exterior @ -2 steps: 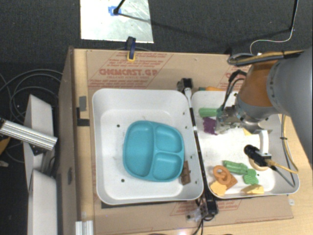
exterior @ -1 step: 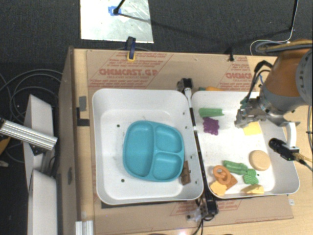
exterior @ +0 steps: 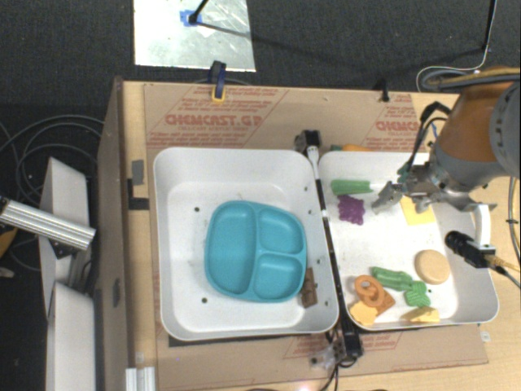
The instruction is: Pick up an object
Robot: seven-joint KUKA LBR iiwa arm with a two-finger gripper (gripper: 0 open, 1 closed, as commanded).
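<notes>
Right bin (exterior: 383,247): purple toy (exterior: 351,209), green block (exterior: 352,186)

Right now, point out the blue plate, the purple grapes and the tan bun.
blue plate (exterior: 232,251), camera view, on its large left compartment.
purple grapes (exterior: 351,209), camera view, middle of the bunch.
tan bun (exterior: 432,266), camera view, centre of its top.

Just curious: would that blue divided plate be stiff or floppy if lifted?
Probably stiff: the blue plate shows crisp moulded ridges between compartments. Lying flat and wide in the left bin, it would likely slide rather than tip.
</notes>
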